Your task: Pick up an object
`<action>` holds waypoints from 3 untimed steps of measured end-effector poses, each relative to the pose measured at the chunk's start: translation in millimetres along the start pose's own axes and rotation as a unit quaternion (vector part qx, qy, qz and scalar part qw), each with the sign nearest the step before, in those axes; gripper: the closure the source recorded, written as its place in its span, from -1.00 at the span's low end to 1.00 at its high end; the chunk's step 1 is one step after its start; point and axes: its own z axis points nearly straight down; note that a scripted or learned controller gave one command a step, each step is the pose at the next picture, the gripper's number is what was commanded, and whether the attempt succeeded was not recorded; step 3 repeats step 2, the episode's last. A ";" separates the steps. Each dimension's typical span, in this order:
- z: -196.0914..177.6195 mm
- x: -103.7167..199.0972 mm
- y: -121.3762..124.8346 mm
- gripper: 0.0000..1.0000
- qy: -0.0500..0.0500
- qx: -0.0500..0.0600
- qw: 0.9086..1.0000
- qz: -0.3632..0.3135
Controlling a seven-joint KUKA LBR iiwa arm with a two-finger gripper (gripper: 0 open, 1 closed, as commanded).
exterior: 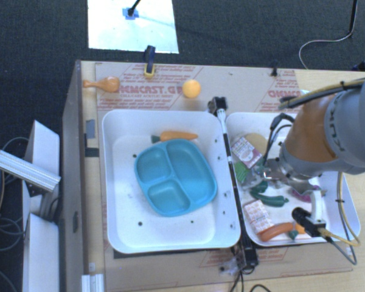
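Note:
The right bin [344,193] holds a jumble of small things: a printed packet [246,150] at the back left, a green pepper-like piece [269,198], a small red-and-white packet [255,213], and an orange sausage-shaped toy [277,230] at the front. My gripper [269,176] hangs low over the middle of this bin, just above the green piece, with the grey arm and orange band covering the bin's right half. Its tips are buried among the objects.
The left bin [125,224] bears a blue divided plate [174,178] and an orange carrot [177,136] behind it. On the cardboard at the back lie an orange ball [191,89] and a tan drumstick toy [102,84]. Cables trail at the front right.

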 end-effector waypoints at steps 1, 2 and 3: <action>-10.9 0.2 1.2 1.00 0.000 -0.001 1.000 -0.001; -117.8 53.1 34.6 1.00 0.000 -0.002 1.000 -0.001; -117.8 53.1 34.6 1.00 0.000 -0.002 1.000 -0.001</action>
